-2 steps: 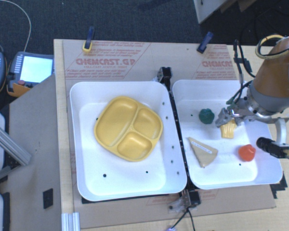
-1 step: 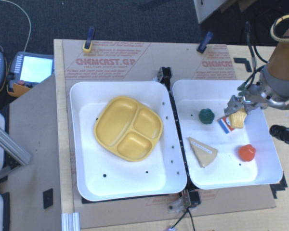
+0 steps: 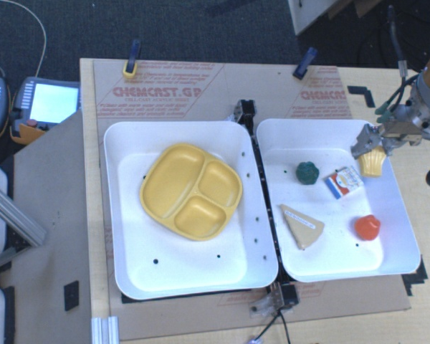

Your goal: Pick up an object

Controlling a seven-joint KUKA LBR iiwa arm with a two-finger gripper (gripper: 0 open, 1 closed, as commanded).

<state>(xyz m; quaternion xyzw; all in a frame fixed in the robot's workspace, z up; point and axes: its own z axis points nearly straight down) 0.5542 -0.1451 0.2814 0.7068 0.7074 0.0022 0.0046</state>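
Two white bins (image 3: 122,213) sit side by side. The left one has one yellow divided plate (image 3: 191,190). The right one has five small objects: one green ball (image 3: 307,172), one red-white-blue carton (image 3: 342,182), one tan wedge (image 3: 302,226), one orange piece (image 3: 368,227), one pale yellow cupcake-shaped piece (image 3: 373,162).

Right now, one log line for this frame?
tool over right bin far corner | at yellow cupcake-like piece | grasp unclear | tray in left bin

dark grey carpet floor (image 3: 165,13) behind bench — brown protective board (image 3: 222,84) covers bench top. left of board: lit screen device (image 3: 50,102), white cable (image 3: 25,13) looping on carpet. light even, soft shadows.
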